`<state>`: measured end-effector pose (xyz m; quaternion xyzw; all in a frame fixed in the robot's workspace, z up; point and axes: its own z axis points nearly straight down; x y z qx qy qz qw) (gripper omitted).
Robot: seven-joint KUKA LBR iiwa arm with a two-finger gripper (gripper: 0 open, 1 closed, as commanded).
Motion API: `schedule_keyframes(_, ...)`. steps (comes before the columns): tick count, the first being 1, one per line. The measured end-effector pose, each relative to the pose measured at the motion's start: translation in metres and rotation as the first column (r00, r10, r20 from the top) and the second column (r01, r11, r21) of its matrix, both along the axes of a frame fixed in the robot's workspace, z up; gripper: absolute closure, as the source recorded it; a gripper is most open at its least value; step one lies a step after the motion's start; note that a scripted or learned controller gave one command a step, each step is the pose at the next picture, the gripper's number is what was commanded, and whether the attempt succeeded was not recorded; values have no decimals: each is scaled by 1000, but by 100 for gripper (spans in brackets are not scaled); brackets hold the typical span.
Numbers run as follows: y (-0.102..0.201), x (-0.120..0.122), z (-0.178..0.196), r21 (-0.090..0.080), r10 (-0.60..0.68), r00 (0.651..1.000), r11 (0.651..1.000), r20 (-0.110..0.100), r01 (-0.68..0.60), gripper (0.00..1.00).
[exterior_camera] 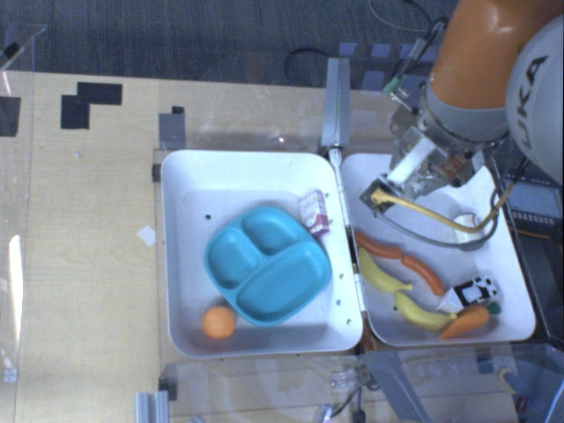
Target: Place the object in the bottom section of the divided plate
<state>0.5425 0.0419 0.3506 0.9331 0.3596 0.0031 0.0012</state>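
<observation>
A blue divided plate [269,267] lies tilted in the left bin [185,236], its large section [284,285] toward the bin's front right and two small sections behind; nothing lies on it. My gripper [445,166] hangs over the back of the right bin [520,311], under the orange-banded wrist, well right of the plate. No object shows in it. In the right bin lie a red-orange sausage [404,259], two yellow bananas [384,276] [423,312], a carrot [467,322] and a small black-and-white toy [477,289].
An orange ball [218,322] rests at the left bin's front, just left of the plate. A small pink-and-white packet [314,212] sits against that bin's right wall behind the plate. A metal divider [336,104] stands between the bins at the back.
</observation>
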Motion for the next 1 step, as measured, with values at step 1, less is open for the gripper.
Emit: schedule_keyframes(1,61,1,-52,1,128,992,992,-6,-128,100)
